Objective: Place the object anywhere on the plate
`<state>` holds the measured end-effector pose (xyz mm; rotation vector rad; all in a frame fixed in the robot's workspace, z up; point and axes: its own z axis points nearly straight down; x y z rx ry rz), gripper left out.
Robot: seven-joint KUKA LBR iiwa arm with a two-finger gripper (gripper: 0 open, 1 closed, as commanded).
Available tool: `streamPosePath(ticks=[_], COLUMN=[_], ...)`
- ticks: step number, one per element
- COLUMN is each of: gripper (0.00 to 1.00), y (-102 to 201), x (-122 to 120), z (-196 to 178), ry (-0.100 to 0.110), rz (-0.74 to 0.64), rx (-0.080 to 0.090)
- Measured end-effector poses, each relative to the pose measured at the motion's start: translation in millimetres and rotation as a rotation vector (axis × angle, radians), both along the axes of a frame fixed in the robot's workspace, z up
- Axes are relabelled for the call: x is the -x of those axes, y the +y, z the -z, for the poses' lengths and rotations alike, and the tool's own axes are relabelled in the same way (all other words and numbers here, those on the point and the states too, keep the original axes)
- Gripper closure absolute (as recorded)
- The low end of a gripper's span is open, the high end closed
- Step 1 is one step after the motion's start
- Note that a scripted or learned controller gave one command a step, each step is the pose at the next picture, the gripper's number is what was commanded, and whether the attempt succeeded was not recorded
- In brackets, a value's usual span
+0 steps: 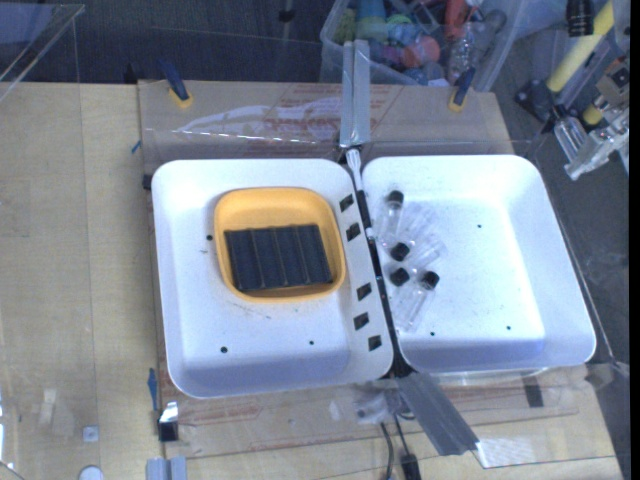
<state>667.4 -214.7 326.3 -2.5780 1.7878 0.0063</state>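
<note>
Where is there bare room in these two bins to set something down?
Most of the right bin is bare, from the clear vials by its left wall to its right rim. Left bin: a bare strip below the yellow plate. The black ribbed block crowds the plate.

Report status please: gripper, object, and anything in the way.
Gripper at upper right, beyond right bin. Black ridged slab lies on yellow plate, left bin. Small capped vials in right bin, away from plate.

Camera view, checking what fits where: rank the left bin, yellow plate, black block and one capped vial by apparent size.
1. left bin
2. yellow plate
3. black block
4. capped vial
</note>
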Motion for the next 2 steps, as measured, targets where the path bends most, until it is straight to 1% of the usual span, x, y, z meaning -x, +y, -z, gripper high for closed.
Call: streamPosePath(ticks=[1,2], gripper=[1.00,1.00], y=[3.4,3.0], x=[2.0,-0.8], z=[6.6,8.0], ry=[0.000,-0.006], rz=[-0.349,-0.474], rx=[-0.001,0.002])
